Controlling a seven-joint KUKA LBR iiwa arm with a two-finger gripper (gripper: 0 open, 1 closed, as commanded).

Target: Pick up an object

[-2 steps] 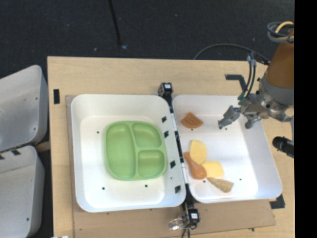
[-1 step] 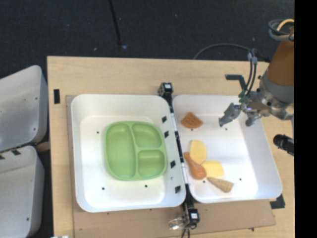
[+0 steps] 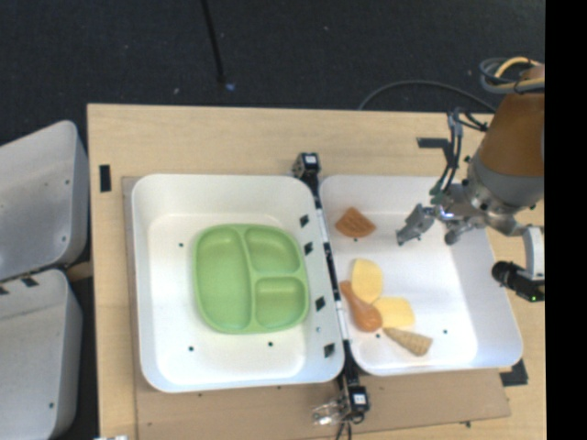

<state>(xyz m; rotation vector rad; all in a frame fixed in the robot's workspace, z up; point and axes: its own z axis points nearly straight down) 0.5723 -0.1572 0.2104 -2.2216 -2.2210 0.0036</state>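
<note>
Wooden tabletop (image 3: 229, 140) carries two white bins | left bin (image 3: 165, 356): we see a green divided plate (image 3: 249, 278) | right bin (image 3: 477, 337): orange wedge (image 3: 355, 224), yellow slice (image 3: 367, 280), orange carrot-like piece (image 3: 361, 308), yellow chunk (image 3: 396, 313), tan cone-shaped piece (image 3: 409, 341) | gripper (image 3: 431, 229) over the right bin's far side, fingers spread, nothing between them.
</note>
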